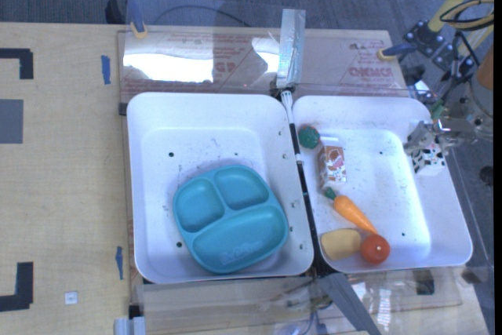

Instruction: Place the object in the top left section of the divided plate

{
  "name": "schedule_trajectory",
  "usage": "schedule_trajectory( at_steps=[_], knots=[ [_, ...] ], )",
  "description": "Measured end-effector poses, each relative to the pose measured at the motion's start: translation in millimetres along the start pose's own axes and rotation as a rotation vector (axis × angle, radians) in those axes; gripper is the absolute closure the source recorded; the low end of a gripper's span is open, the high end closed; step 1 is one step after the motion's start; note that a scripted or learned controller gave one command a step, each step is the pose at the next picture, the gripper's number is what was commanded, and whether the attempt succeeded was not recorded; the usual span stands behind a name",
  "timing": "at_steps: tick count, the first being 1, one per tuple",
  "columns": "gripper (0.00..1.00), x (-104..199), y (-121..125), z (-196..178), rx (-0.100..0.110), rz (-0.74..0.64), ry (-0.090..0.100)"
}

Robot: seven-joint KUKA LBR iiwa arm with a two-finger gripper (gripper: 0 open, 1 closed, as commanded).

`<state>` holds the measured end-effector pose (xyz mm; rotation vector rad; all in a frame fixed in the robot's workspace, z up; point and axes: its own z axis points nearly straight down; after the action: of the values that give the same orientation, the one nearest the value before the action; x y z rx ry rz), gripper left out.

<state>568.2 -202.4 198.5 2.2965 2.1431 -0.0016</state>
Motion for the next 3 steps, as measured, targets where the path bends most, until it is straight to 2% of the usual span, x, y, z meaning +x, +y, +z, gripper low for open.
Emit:
schedule_trajectory(
  at_steps=[1,2,3],
  knots=[
    [1.0,23.4,11.1,98.1,-0.004,-0.297,-0.001],
    [1.0,64.4,46.0,110.7,-0.01,-0.573,-0.003],
    [1.0,85.4,26.0,110.0,-0.008,-0.799,-0.003]
  ],
)
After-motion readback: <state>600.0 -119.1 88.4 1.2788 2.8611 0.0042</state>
